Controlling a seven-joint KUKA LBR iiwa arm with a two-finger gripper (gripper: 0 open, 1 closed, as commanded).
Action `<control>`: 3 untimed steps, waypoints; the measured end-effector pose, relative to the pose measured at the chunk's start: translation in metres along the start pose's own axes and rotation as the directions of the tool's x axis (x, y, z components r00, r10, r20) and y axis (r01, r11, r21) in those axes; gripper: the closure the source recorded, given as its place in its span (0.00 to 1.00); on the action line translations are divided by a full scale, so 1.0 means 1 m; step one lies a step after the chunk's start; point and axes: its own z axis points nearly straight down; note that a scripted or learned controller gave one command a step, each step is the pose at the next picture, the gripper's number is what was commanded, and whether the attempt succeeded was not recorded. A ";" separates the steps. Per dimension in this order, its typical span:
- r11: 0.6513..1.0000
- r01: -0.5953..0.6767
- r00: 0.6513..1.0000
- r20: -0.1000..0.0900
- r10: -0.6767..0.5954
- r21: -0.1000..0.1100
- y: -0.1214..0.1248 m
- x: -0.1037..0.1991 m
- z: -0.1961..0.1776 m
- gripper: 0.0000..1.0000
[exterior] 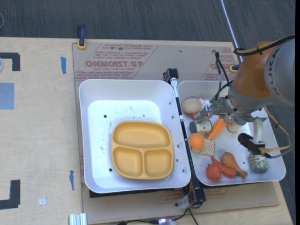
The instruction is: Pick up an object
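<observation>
My gripper hangs low in the right bin, below the orange-banded wrist. It is open, and its fingers stand either side of the upper end of an orange carrot that lies tilted on the bin floor. Nothing is lifted. Around it lie a tan bun, an orange ball on a cracker, a red tomato, a red pepper and a brown drumstick.
A white bottle, a black piece and a small can lie at the right bin's right side. The left bin holds a yellow divided plate. Cables run from the wrist over the bin's right edge.
</observation>
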 end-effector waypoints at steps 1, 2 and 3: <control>1.000 0.000 1.000 0.000 0.000 0.000 0.000 0.000 0.000 0.00; 1.000 -0.001 1.000 0.002 0.001 0.004 -0.002 -0.001 0.002 0.00; 1.000 0.000 1.000 0.003 0.000 0.015 0.008 0.004 0.026 0.00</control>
